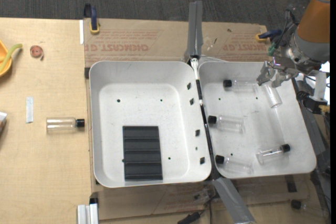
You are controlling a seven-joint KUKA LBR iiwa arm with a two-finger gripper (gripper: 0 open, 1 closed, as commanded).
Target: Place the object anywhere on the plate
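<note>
The plate (141, 152) is a black ribbed rectangle lying in the left bin (105, 113), near its front. Several clear vials with black caps lie in the right bin (299, 128): one at the back (234, 83), one in the middle (227, 123), one at the front left (231, 164), one at the front right (273, 153). My gripper (270, 78) hangs over the right bin's back right part. Another clear vial (272, 96) slants down right below its tip, upper end against the gripper; whether it is held or lying on the bin floor is unclear.
A metal divider (195, 34) runs between the bins. On the wooden bench to the left lie another capped vial (64, 123), a small white strip (29, 110) and a yellow object (5, 57). Clamps (92, 19) hold the cardboard behind the bins.
</note>
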